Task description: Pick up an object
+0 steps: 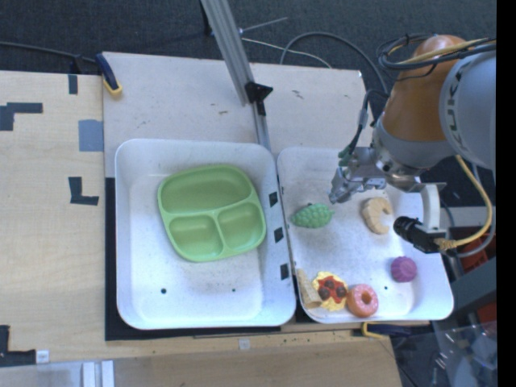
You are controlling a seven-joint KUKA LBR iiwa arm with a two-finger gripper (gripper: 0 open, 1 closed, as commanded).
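No words, numbers, brands or labels can be read anywhere here; the blue tape marks (81,190) on the counter (48,240) are blank strips, and the bins (125,216), plate (211,210) and arm (427,103) carry no legible print

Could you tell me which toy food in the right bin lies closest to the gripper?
The green bumpy piece, just lower left of the gripper; the tan piece lies slightly farther.
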